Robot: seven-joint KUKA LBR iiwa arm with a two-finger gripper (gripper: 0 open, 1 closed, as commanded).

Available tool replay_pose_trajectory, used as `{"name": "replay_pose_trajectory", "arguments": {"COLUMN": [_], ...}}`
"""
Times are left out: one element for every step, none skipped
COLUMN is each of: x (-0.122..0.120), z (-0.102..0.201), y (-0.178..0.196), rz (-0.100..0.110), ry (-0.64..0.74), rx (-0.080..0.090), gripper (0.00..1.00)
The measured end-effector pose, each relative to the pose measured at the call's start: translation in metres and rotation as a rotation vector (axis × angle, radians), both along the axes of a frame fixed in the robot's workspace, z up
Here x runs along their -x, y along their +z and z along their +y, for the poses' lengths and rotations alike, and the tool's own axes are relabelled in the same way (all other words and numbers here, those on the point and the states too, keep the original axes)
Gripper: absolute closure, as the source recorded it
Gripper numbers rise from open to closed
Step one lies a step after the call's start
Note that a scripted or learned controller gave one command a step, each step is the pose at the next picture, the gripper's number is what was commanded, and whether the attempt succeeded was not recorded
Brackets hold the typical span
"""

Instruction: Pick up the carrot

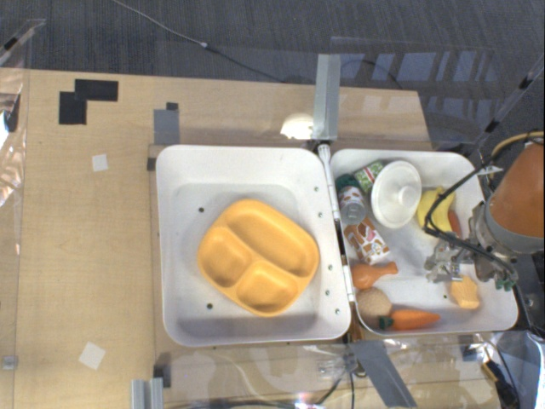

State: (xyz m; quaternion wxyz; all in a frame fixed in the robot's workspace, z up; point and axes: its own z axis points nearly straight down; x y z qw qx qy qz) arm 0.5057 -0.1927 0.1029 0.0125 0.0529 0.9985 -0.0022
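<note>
The carrot point(415, 319) is orange with a green stub at its left end. It lies flat along the near wall of the right bin point(502, 318). My gripper point(446, 265) hangs low over the right side of that bin, above and to the right of the carrot and apart from it. A yellow wedge point(465, 293) lies just below the gripper. The arm's orange band point(519, 198) enters from the right edge.
The right bin also holds a white cup point(396, 194), a banana point(434, 209), a can point(351, 203), a small carton point(369, 242), a drumstick point(375, 273) and a tan ball point(373, 301) beside the carrot. A yellow divided plate point(258, 254) sits in the left bin point(174, 228).
</note>
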Motion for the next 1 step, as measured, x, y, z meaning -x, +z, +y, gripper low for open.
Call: {"name": "replay_pose_trajectory", "arguments": {"x": [0.0092], "z": [0.0771], "y": [0.0018], "rz": [0.018], "ry": [-0.083], "rx": [-0.01], "gripper": [1.0]}}
